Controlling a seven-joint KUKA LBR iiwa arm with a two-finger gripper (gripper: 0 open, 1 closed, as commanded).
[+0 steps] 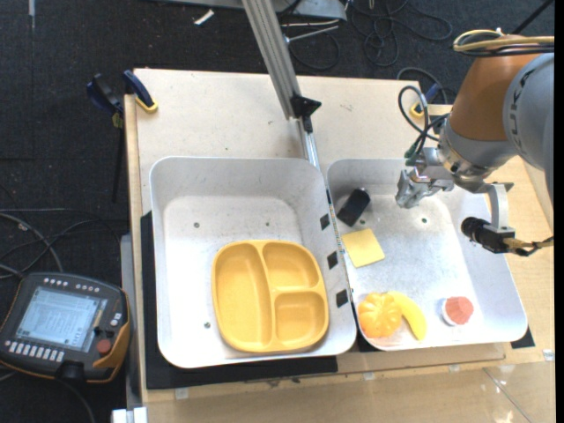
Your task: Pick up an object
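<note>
Nothing picked yet
Gripper [411, 192] hovered over the right bin [493, 289]; jaw state unclear, yellow block [363, 248] untouched.

In the right bin [493, 302] lie a tilted black block [353, 206], a flat yellow square [363, 248], an orange fruit [379, 315] touching a banana [411, 316], and a red-pink round piece [457, 309].

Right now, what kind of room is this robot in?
Probably a robot lab or test workshop. A handheld control pendant lies beside the bench, loose cables trail over the dark floor, and the two white bins hold toy-like things such as a yellow divided plate.
</note>
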